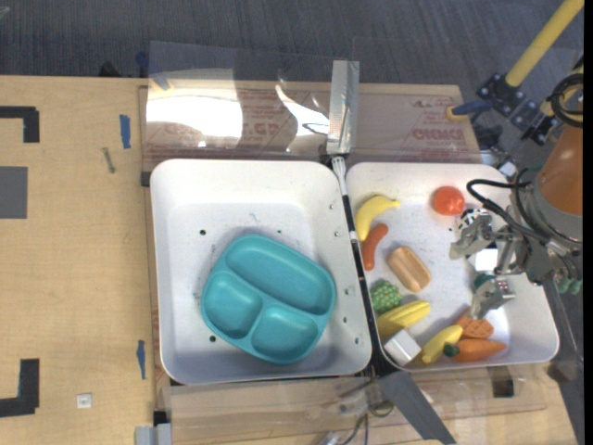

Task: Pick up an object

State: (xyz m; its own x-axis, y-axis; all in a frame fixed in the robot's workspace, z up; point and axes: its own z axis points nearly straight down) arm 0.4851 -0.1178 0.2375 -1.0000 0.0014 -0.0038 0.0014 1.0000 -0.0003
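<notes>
The right bin (533, 336) holds several toy foods: a yellow banana (375, 209), a red tomato (447, 199), a red sausage (373, 245), a tan bread roll (409, 269), a green vegetable (386, 296), a yellow piece (404, 315), a white block (402, 347), a yellow-green piece (442, 341) and an orange carrot (482, 348). My gripper (478, 267) hangs over the right side of this bin, just right of the bread roll and above the carrot. It is open, one finger (468, 237) toward the tomato and the other toward the carrot, with no toy between them.
The left bin (176, 202) holds a teal divided plate (269, 297). A raised divider (345, 202) separates the two bins. Black cables loop around the wrist at the bin's right rim. A clear sheet lies behind the bins.
</notes>
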